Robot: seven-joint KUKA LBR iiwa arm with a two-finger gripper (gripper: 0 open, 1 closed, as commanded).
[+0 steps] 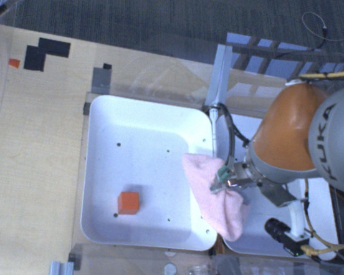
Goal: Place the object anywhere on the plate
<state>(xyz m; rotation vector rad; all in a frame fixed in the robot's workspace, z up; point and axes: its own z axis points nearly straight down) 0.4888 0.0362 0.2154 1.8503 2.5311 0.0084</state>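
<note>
cloth [213, 194] hangs pinched in our gripper [222, 179], draped over the rim between the two bins. we judge it lifted for carrying to a plate we can't pick out. orange block [129, 203] sits in the left bin [108, 122].

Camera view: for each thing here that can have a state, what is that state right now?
Pink cloth: draped across the wall between the two bins, bunched at the gripper.
Orange block: lying flat on the floor of the left bin, apart from the cloth.
Gripper: down at the cloth's upper edge, touching it; grip cannot be judged.
Right bin: partly covered by the arm.
</note>
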